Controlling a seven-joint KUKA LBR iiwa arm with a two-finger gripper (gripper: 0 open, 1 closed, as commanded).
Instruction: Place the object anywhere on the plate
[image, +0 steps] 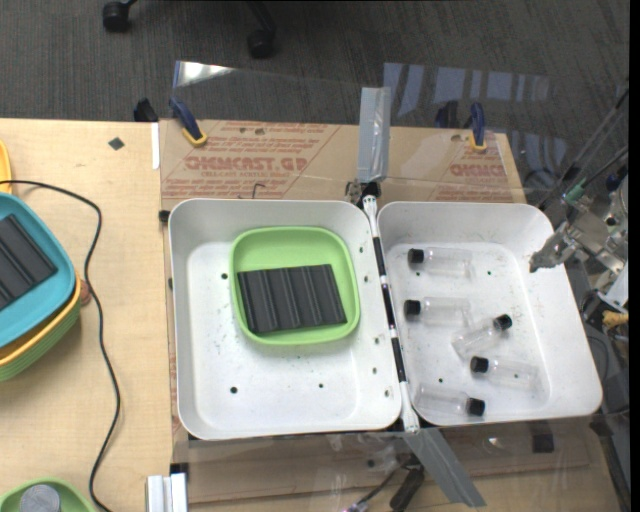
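At the right bin's (560, 300) far right edge sits the gripper (545, 260), its state impossible to tell. Five clear vials with black caps lie scattered inside that bin, the nearest vial (440, 262) to the gripper's left. The green plate (345, 255) sits in the left bin (200, 350), farther left again, across the divider

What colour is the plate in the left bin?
Light green plate, with a dark grey ribbed insert; seen in the camera view.
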